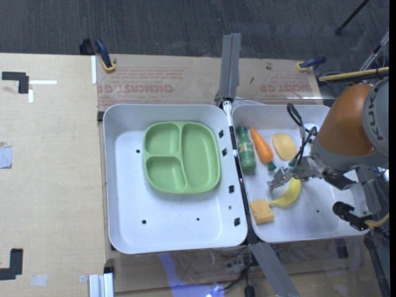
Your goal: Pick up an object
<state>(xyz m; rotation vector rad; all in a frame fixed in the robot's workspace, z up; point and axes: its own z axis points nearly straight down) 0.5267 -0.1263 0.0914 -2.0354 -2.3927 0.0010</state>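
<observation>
We saw a pale green three-compartment plastic plate (182, 158) lying in the left shallow white bin (124, 228) on the tabletop. In the right white bin (309, 228) a green bottle (246, 149) lay along the left wall beside an orange carrot (261, 145), with a pale yellow rounded piece (284, 146) just right and a yellow block (262, 212) nearer the front. The hand (279, 179) sat low at the yellow banana (288, 193), touching it; we could not tell its grip.
</observation>
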